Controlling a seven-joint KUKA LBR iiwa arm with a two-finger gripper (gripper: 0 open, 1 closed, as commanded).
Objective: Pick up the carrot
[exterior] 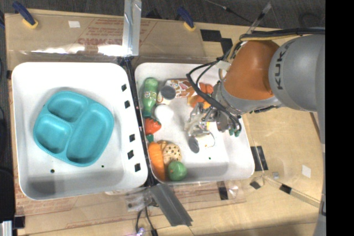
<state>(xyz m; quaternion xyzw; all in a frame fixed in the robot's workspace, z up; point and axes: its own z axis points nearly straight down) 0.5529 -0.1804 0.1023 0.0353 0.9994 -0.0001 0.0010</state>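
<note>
The carrot (156, 158) is an orange piece lying at the near left corner of the right bin (238, 166), against the bin's left wall. A speckled cookie-like piece (172, 151) and a green round fruit (177, 170) touch it. My gripper (200, 125) hangs low over the middle of the right bin, to the right of the carrot and a little farther back, apart from it. Cables and the orange wrist band (251, 77) cover much of the gripper from above.
A teal divided plate (73, 127) lies in the left bin (25, 174). Along the right bin's left side sit a green vegetable (149, 91), a white egg-like piece (164, 113) and a red piece (152, 125). A printed packet (178, 87) and small orange pieces (198, 99) lie by the wrist.
</note>
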